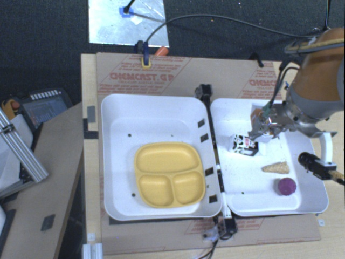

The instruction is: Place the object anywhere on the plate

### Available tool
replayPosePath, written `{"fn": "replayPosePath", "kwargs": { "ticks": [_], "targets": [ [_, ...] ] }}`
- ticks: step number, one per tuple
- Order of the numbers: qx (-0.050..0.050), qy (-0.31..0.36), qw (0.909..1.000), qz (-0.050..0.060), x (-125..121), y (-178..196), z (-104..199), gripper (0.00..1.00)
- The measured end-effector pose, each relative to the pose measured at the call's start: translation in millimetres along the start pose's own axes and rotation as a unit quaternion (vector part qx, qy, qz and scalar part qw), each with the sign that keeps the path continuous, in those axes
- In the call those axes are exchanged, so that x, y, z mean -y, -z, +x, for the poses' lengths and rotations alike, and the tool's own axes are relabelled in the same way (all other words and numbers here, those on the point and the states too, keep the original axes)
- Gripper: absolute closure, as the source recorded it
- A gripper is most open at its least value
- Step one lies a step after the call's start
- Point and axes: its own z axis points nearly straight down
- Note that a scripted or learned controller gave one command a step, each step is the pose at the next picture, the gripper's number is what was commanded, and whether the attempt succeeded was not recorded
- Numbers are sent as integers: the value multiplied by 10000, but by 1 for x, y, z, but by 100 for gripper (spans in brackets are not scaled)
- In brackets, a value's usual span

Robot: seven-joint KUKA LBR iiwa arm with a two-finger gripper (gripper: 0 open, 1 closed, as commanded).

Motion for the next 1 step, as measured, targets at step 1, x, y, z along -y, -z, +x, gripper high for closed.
{"fn": "replayPosePath", "kwargs": {
  "ticks": [1],
  "targets": [
    [-2, 3, 10000, 3, 0, -11, 63, 100]
  ]
}}
